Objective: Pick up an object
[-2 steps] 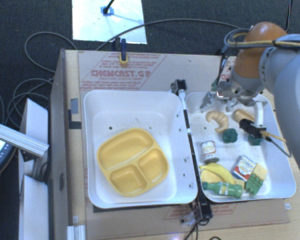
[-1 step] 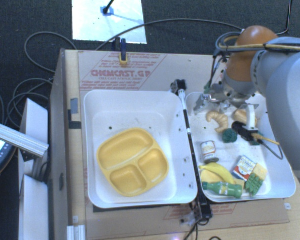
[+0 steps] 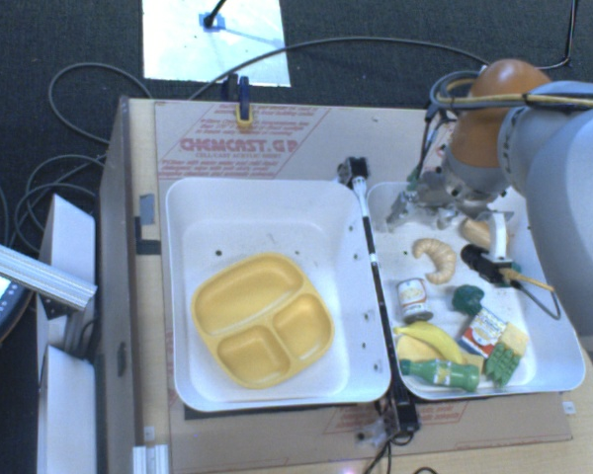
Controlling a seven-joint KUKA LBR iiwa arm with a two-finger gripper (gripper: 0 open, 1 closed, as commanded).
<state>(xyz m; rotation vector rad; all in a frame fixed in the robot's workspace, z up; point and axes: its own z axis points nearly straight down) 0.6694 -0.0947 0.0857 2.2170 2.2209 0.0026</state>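
Note:
My gripper (image 3: 403, 209) hangs over the far left corner of the right bin (image 3: 563, 363), low near its back wall, with nothing visibly held. Just in front of it lies a tan croissant (image 3: 436, 258). Farther forward are a small can (image 3: 412, 299), a banana (image 3: 430, 342) and a green bottle (image 3: 441, 372) lying on its side. A dark green piece (image 3: 466, 298), a red and white packet (image 3: 483, 331) and a green bumpy piece (image 3: 503, 362) sit to the right. A pale bread-like piece (image 3: 479, 232) lies under the wrist.
The left bin (image 3: 208, 205) holds a yellow divided plate (image 3: 264, 319). A black-headed tool (image 3: 355, 174) lies along the rim between the bins. A blue and yellow clamp (image 3: 242, 102) stands on the bench's back edge. Cables run across the dark floor.

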